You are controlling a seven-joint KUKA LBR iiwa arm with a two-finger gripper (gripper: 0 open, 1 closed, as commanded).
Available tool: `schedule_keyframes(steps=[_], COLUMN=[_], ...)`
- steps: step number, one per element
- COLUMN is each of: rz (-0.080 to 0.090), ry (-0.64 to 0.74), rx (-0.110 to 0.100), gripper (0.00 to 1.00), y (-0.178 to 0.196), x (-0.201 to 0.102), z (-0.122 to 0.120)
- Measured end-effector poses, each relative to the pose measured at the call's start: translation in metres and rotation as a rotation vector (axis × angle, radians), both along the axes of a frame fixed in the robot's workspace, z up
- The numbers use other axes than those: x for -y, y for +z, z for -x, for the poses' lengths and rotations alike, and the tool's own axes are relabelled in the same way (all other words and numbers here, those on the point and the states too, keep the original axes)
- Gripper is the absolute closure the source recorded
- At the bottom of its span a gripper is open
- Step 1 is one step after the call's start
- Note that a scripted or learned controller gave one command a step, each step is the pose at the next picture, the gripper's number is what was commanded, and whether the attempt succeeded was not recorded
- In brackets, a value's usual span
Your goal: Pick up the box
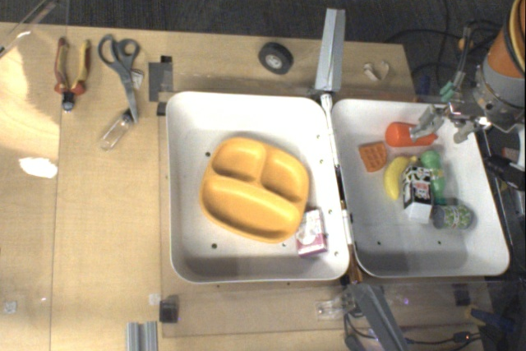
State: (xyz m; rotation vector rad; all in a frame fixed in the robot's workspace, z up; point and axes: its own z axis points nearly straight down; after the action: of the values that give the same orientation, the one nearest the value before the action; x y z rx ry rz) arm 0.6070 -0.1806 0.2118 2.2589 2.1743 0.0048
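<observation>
A small pink and white box lies in the left bin, in its near right corner, against a big yellow bread-shaped toy. A black and white carton stands in the right bin. My gripper hangs over the far right part of the right bin, beside a red-orange toy. Its fingers are spread open with nothing between them. It is far from the pink box and a short way beyond the carton.
The right bin also holds an orange waffle piece, a yellow banana, a green toy and a green can, all crowded around the carton. Scissors, pliers and a tape roll lie on the bench.
</observation>
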Motion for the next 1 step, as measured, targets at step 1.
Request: schedule_keyframes(steps=[1], rz=[0.0], ry=[0.057], rx=[0.004], gripper=[0.0], y=[-0.1237], x=[-0.0027], z=[0.0185])
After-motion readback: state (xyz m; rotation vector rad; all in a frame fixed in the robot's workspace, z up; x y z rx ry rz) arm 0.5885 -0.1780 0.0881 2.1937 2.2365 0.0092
